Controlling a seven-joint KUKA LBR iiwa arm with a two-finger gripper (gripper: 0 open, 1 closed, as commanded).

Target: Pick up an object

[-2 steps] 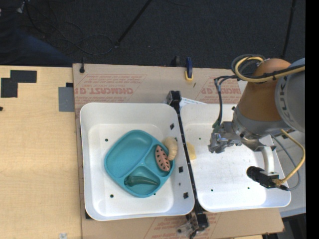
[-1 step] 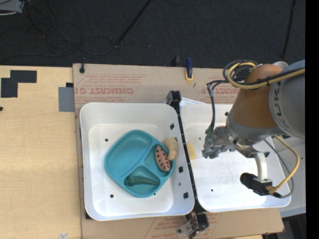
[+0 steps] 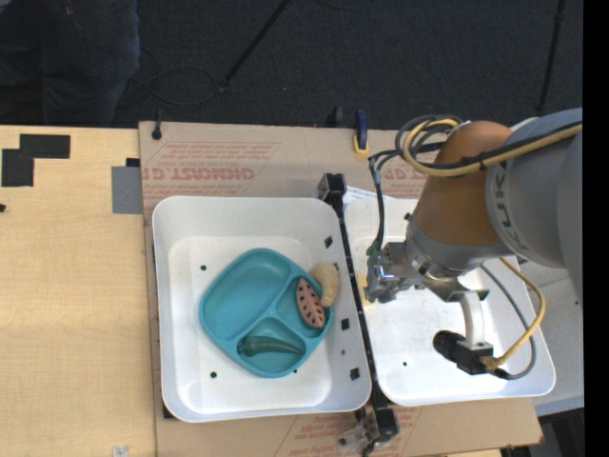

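I see the pink slice point(image 3: 309, 304) at the plate's point(image 3: 233, 303) right side, left bin point(image 3: 181, 255), long axis running top-to-bottom of view. Tool point(image 3: 379, 284) over right bin point(image 3: 409, 355); I cannot tell its state.

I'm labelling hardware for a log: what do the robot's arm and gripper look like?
The arm is thick, rounded and grey with dark lettering, with an orange band above the wrist. Yellow and black cables loop over it. The gripper is small and metallic.

Teal plate point(image 3: 243, 298) bears possibly a pink leaf point(image 3: 309, 303).
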